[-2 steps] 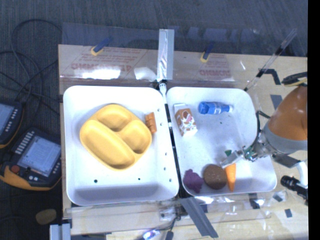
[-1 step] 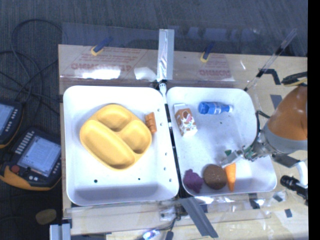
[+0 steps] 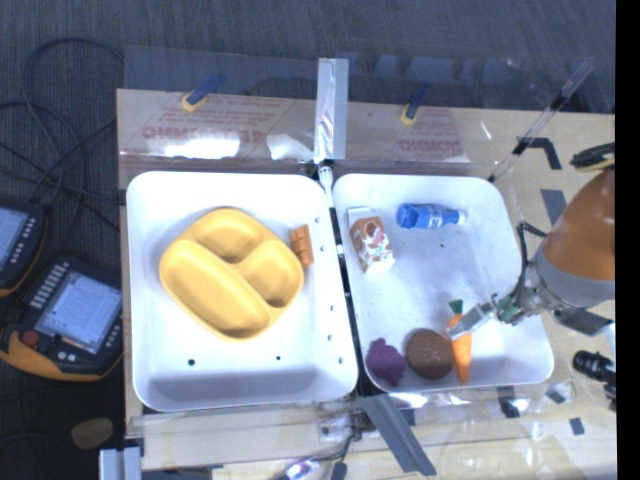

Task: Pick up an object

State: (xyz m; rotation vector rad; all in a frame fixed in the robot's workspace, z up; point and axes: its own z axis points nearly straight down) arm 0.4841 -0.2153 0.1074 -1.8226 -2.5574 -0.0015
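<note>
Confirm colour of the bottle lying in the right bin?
Blue, with a white cap end. The bottle lies on its side near the right bin's far edge, clearest in the camera view.

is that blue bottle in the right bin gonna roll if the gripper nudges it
Probably. The blue bottle lies on its side on the smooth floor of the right bin, with nothing touching it, so a sideways nudge would likely roll it. It looks like small plastic, so probably light and somewhat slippery between fingers.

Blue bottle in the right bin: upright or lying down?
Lying down. The blue bottle rests on its side on the right bin's floor, long axis running left-right, near the far wall.
</note>
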